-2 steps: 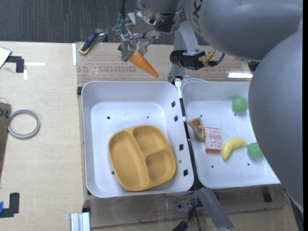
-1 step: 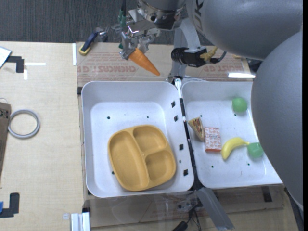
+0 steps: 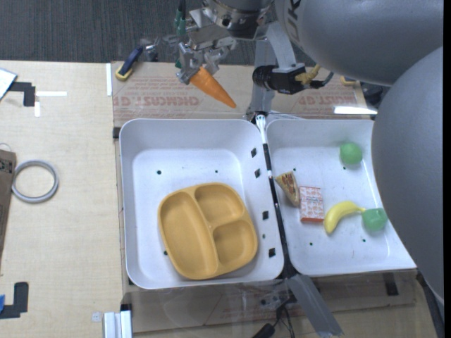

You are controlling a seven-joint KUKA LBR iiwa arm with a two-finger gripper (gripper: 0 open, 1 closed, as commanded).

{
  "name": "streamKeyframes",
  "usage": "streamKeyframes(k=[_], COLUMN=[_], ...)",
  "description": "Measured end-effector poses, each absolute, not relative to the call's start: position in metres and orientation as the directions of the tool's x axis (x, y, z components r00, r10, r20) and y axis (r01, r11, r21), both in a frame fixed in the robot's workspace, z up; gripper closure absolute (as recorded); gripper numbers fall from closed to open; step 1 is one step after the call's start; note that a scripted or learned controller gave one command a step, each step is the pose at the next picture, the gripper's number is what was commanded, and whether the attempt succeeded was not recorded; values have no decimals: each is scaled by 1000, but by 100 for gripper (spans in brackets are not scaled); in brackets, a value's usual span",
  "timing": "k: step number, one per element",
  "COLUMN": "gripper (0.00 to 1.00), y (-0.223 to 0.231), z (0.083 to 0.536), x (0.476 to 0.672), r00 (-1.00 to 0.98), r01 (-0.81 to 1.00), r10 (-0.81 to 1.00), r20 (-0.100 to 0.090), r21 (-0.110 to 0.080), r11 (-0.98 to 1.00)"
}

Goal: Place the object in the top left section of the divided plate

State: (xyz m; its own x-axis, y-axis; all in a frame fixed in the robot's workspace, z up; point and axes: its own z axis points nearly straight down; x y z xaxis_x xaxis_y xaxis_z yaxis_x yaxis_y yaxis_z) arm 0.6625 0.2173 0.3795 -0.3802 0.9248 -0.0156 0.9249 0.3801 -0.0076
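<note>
A: Carrying step, by the look of it; gripper (image 3: 196,60) clenched on the carrot (image 3: 212,88), thick end pinched between the fingers (image 3: 186,67), tip slanting down and toward the right bin (image 3: 394,252).

B: Agreed; held high, beyond the far wall of the left bin (image 3: 141,210), well apart from the plate (image 3: 208,229); not yet over it.

A: Plate lying flat near the middle of the left bin, toward its near wall; three sections, one long and two smaller.

B: Hard to say for sure which counts as top left; probably the small section at the far side of the plate, or the far end of the long one; a judgement only.

A: Next move, then: bring the carrot in over the far wall of the left bin, toward the plate; stop above the chosen section; lower until close to the plate floor; only then let go.

B: Worth minding the slant; tip likely to land first and tip the carrot across a ridge into a neighbouring section; better lined up along the section before release.

A: Right of the plate, across the divider: wedge (image 3: 287,187), packet (image 3: 311,203), banana (image 3: 341,214), two green balls (image 3: 351,153); none in the way.

B: Tape ring (image 3: 32,180) left of the plate, outside the bin; of no concern.
</note>
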Motion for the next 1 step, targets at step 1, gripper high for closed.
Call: streamKeyframes(k=[1], gripper=[100], y=[217], z=[387], x=[663], r00=[-381], r01=[925], r10=[924], r20=[-18], r21=[-9], r11=[381])
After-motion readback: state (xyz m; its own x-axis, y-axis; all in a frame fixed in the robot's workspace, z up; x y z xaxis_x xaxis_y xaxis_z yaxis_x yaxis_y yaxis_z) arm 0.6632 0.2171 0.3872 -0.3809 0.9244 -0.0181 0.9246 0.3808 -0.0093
